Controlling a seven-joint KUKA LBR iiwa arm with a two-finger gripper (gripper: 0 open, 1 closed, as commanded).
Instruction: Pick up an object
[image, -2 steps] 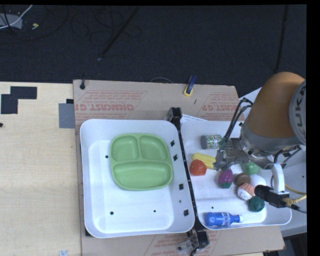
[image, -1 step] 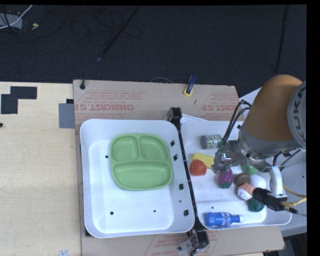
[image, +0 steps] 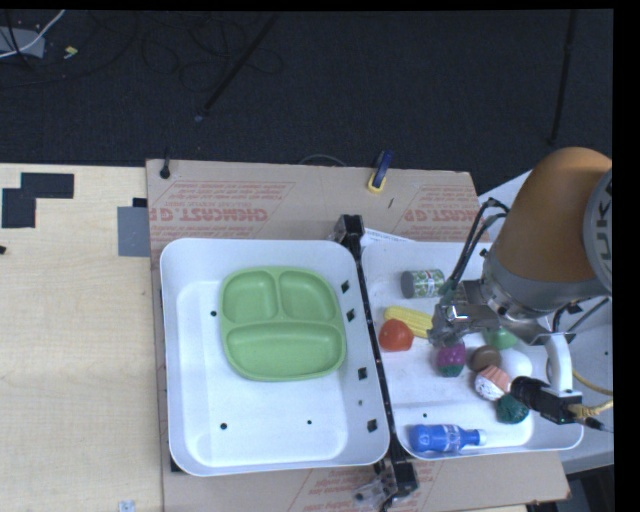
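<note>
— What is seen from the overhead camera, by way of shapes and surfaces?

— Two shallow bins of smooth white plastic are set side by side on a sheet of printed cardboard. In the left bin a pale green divided plate with three compartments and rounded corners is laid flat. The right bin is crowded with small toys: a short green-labelled can lying on its side near the far wall, a yellow banana-like piece, a glossy red rounded piece touching it, a magenta rounded object, a brown-and-white egg-shaped piece, a dark green lump and a blue bottle lying along the near wall.

— And the arm?

— The grey arm with its orange band is reached in from the right, and the metallic gripper is lowered into the right bin among the toys.

— How are the jaws set?

— That cannot be told; the tips are lost against the clutter and partly masked by the wrist. Nothing can be confirmed as held.

— Which thing is nearest?

— The magenta object, matte and roughly spherical, is lying just below the gripper, possibly touched by it, between the red piece and the brown-and-white egg shape, near the middle of the right bin.
</note>
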